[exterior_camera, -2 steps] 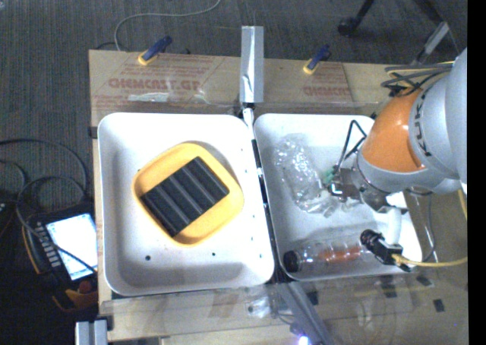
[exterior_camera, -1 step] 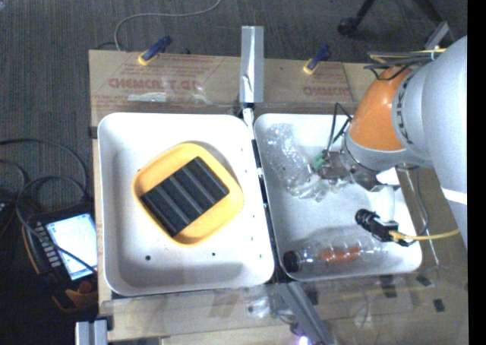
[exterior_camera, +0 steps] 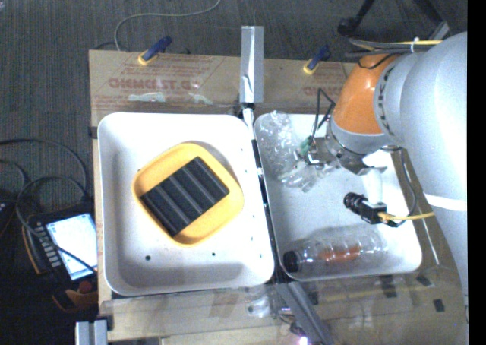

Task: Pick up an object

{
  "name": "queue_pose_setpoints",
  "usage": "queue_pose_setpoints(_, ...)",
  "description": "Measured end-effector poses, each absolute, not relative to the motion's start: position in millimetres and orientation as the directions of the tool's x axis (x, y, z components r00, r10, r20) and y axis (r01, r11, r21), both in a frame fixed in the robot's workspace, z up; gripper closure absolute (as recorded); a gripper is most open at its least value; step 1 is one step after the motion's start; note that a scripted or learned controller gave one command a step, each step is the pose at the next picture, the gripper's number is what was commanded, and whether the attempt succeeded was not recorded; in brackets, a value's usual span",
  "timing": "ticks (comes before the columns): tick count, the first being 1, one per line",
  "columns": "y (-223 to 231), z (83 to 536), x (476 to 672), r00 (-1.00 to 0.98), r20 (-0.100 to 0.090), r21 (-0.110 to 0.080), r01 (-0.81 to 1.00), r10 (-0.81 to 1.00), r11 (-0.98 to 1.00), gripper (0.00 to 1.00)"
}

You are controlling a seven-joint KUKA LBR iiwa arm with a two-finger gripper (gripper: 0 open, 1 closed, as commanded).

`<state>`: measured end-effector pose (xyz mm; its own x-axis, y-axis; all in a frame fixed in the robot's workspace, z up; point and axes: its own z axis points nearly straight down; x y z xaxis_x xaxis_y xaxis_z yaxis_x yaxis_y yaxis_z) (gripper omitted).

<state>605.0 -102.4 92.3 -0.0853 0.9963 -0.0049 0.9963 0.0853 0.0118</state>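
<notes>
L to R: shallow white plastic bin on the left [exterior_camera: 114, 207] holds a yellow rounded-square plastic tray w/ a dark ribbed insert [exterior_camera: 190, 192], lying flat and turned at a diagonal, roughly mid-bin. A grey upright divider post [exterior_camera: 251, 62] stands at the far edge, between the two bins. Shallow white plastic bin on the right [exterior_camera: 334, 233] holds a crumpled clear plastic bottle [exterior_camera: 282, 147] in its far-left corner, near the shared wall, and a second clear plastic bottle w/ a dark cap and orange-ish contents [exterior_camera: 338, 250] lying on its side along the near edge. Grey arm w/ orange band [exterior_camera: 363, 104] comes in from the right; gripper [exterior_camera: 317, 155] sits low, just beside the crumpled bottle. Fingers hidden under the wrist, so can't tell their state or whether they touch it.
</notes>
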Motion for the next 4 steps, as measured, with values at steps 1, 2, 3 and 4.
queue_pose_setpoints(1,-97,95,664.5,-0.123,-0.003,0.01,0.992,0.992,0.123,0.0)
queue_pose_setpoints(2,-97,95,664.5,-0.123,-0.003,0.01,0.992,0.992,0.123,0.0)
queue_pose_setpoints(3,-103,93,643.4,-0.239,-0.007,0.014,0.971,0.971,0.239,0.0)
queue_pose_setpoints(4,-104,92,617.4,-0.34,-0.008,0.014,0.94,0.941,0.34,0.0)
